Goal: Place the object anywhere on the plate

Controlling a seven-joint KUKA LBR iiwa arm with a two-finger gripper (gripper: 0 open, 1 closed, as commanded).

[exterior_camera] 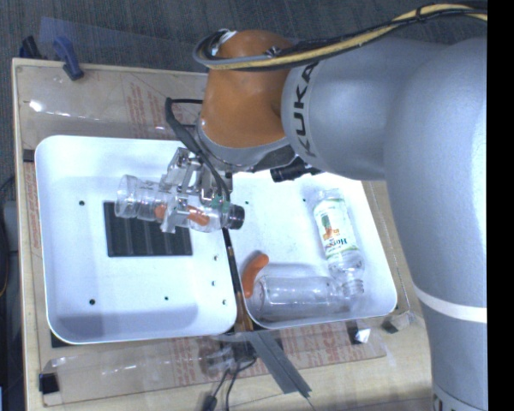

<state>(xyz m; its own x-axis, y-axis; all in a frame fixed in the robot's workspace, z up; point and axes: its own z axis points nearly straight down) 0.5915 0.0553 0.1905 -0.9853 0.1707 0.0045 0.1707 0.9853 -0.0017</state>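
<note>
A clear plastic bottle [141,198] with an orange part hangs over the left bin, sticking out to the left of my gripper [187,202]. The gripper's fingers are shut on the bottle's right end. Below it, a black ribbed rectangular plate [146,238] lies flat on the left bin's floor. The bottle's left end is over the plate's upper edge. The orange wrist band and grey arm rise behind the gripper and hide the bins' back middle.
The left white bin [68,187] holds the plate. The right bin [377,289] holds a labelled bottle [336,234], a clear bottle lying on its side [300,294] and an orange object [254,272]. The bins' shared wall [231,272] runs just right of the gripper.
</note>
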